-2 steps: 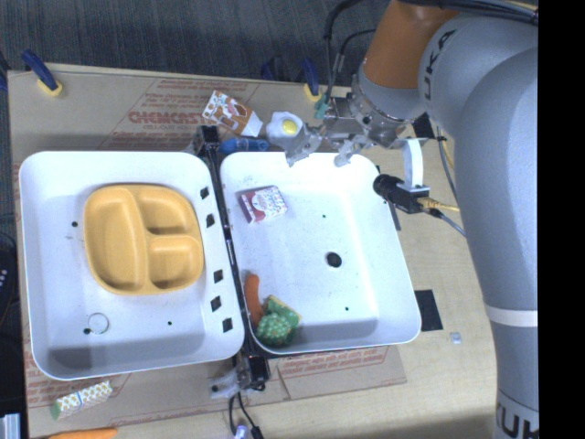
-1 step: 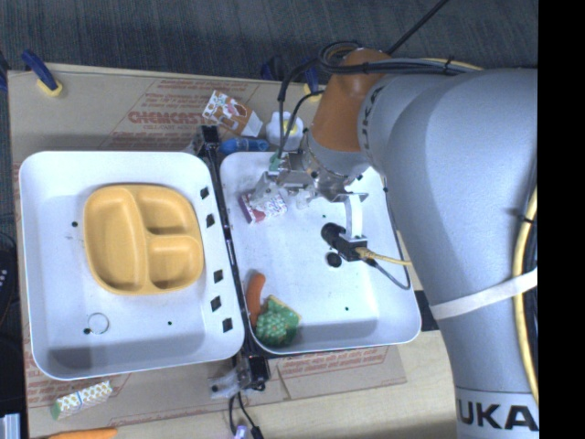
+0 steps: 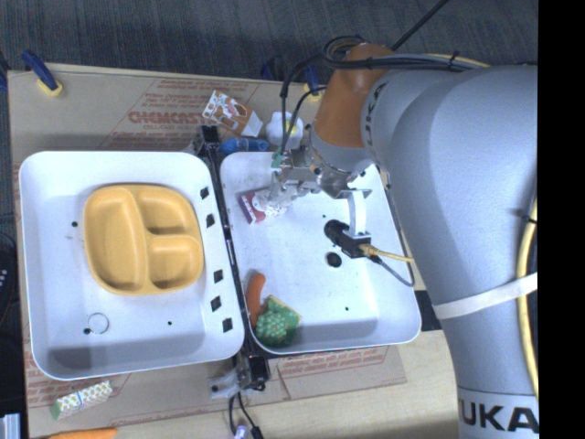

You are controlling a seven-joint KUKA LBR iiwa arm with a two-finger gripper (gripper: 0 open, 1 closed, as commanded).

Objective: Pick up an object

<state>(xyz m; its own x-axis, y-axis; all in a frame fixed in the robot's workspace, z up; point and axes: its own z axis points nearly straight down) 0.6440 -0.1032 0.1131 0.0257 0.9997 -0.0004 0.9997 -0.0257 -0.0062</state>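
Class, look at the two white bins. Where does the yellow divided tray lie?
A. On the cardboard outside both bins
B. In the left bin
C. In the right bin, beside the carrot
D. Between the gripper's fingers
B: the yellow divided tray lies flat in the left bin, well apart from the gripper over the right bin.

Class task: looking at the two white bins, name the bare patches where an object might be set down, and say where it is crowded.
Left bin: bare floor below the yellow divided tray. Right bin: bare patch right of the carrot and green toy. Crowded: the right bin's top, around the gripper and red-and-white packet.
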